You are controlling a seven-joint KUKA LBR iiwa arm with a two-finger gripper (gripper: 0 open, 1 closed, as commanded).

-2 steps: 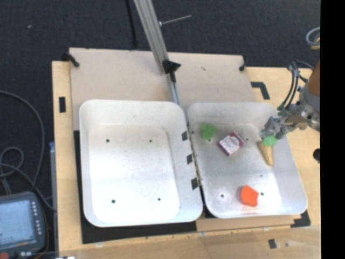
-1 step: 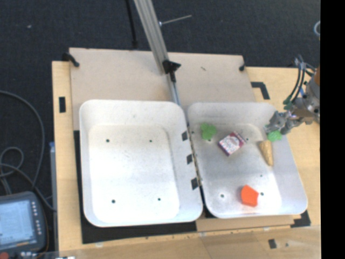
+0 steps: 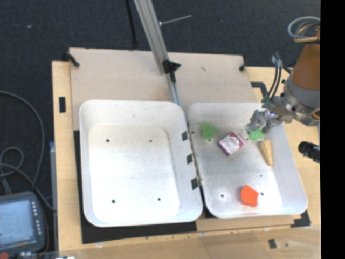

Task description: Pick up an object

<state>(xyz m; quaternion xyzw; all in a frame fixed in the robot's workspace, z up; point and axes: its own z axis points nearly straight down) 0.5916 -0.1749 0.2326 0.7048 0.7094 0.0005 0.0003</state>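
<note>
The right bin (image 3: 285,198) holds several small objects. A green lump (image 3: 208,130) lies near its left wall. A purple and white box (image 3: 231,143) sits at the middle, and a tan cone-shaped piece (image 3: 266,152) lies to its right. An orange block (image 3: 248,195) rests near the front. My gripper (image 3: 259,125) hangs over the bin's upper right part, coming in from the right. A second small green piece (image 3: 255,136) shows directly under the gripper's tip, touching or nearly touching it. Whether that piece is held is unclear.
The left bin (image 3: 86,144) stands beside the right one, with a divider edge between them. A slanted aluminium post (image 3: 153,31) rises behind the bins. Cables and a pendant screen (image 3: 19,225) lie off the bench at the left.
</note>
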